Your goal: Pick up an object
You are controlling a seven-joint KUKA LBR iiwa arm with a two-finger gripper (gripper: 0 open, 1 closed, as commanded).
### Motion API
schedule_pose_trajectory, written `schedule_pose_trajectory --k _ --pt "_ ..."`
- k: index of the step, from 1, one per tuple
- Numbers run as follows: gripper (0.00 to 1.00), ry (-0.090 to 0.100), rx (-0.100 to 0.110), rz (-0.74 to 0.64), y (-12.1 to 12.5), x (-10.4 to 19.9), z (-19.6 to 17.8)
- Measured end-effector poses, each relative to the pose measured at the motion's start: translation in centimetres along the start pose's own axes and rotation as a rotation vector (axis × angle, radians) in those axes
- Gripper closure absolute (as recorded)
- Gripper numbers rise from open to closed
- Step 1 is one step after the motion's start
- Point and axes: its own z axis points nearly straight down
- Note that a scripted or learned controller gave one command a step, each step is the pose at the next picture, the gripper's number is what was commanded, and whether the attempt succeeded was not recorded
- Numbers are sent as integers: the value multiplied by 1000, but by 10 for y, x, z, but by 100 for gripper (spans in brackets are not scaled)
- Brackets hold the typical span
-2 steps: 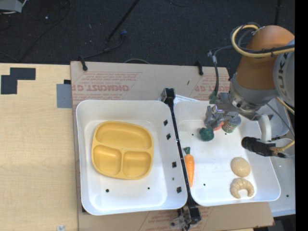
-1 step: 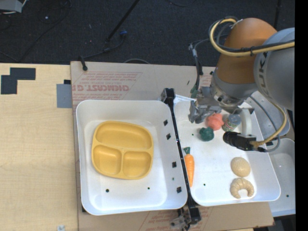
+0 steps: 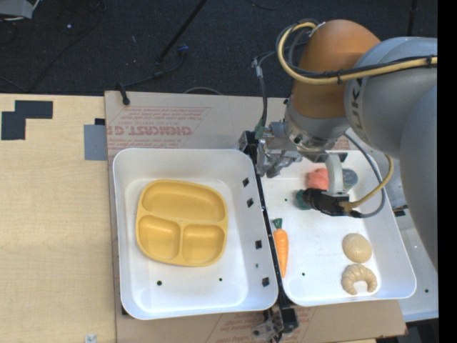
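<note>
My gripper (image 3: 273,161) hangs over the back left corner of the right bin (image 3: 400,263), close to the wall between the two bins. A pink object (image 3: 317,179) lies just to its right, partly hidden by the wrist. An orange carrot (image 3: 280,250) with a green top lies along the bin's left wall, nearer the front. At the front right sit a round beige bun (image 3: 356,247) and a pale croissant (image 3: 359,279). I see nothing held in the gripper.
The left bin (image 3: 136,284) holds a yellow divided plate (image 3: 183,221). The grey arm with its orange band (image 3: 335,56) covers the right bin's back right part. Cardboard lies under both bins.
</note>
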Motion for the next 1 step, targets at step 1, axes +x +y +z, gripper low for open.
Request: schedule_pose_trajectory --k 1 --pt "100 0 0 0 14 43 8"
